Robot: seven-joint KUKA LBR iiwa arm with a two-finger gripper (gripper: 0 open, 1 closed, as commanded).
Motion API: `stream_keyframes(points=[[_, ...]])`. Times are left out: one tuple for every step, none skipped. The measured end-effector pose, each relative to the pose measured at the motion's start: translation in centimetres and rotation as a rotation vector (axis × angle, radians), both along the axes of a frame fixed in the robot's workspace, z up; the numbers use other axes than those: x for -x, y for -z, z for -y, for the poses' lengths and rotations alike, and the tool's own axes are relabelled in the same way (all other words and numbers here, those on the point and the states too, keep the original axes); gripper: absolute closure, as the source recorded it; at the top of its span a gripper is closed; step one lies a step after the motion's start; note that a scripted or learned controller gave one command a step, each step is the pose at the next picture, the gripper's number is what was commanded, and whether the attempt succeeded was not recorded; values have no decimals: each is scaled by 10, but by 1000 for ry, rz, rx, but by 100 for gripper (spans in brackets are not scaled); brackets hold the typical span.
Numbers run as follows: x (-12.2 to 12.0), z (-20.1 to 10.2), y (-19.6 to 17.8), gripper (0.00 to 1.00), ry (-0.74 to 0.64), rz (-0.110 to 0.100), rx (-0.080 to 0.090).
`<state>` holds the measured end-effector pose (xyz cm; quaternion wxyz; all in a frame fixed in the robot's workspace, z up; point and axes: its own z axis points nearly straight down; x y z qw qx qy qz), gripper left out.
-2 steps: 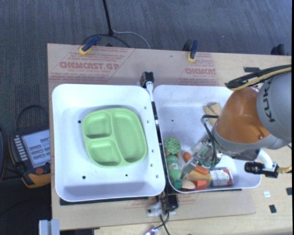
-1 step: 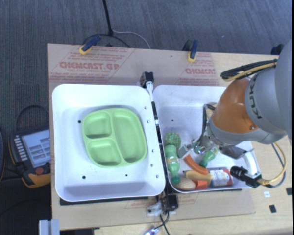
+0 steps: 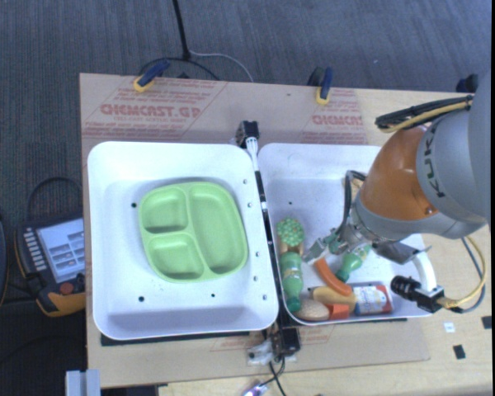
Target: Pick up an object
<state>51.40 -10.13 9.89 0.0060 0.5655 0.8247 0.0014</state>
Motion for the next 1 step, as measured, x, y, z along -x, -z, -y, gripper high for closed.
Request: stream_keyframes(points=[[24,4,9,100,-109,9,1]])
